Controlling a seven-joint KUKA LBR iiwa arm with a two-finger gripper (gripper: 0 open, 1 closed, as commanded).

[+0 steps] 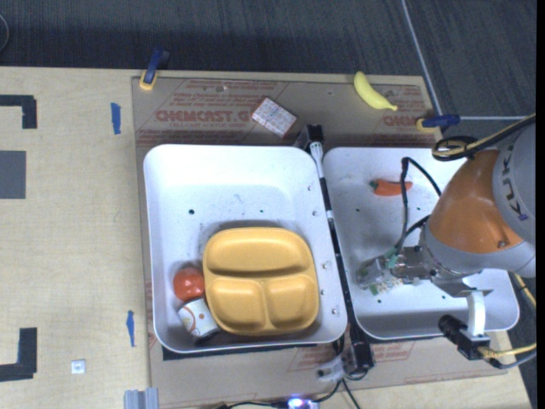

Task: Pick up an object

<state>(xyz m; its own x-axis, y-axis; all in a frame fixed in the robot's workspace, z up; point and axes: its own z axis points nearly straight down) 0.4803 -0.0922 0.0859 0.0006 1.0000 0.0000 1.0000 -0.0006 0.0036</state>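
The bench [68, 228] on the left is pale wood, with black tape marks at its far edge and a few short blue strips. Next comes the left bin [170, 177], a shallow white tub. A yellow divided tray [258, 278] lies in its near half, its long side running left to right across the bin. Tucked against the tray's left edge sits a small orange-red ball [187, 282], and just below that, touching the tray's corner, a small white and orange cup-like thing [196, 316], tipped over.

Behind the bins, on the brown cardboard, a small patterned box [273, 116] lies at an angle, and farther right a yellow banana [373, 92] points from upper left down to lower right.

The right bin [358, 177] holds an orange carrot [391, 187] near its far wall. It lies flat, long axis almost straight left to right, the greenish end towards the left.

The arm [473, 220] comes in from the right with its orange band over that bin. Its gripper [383, 273] hangs low over the bin floor, well apart from the carrot and nearer the front. From here it is a blur of metal and wires, so I cannot tell how its grip stands.
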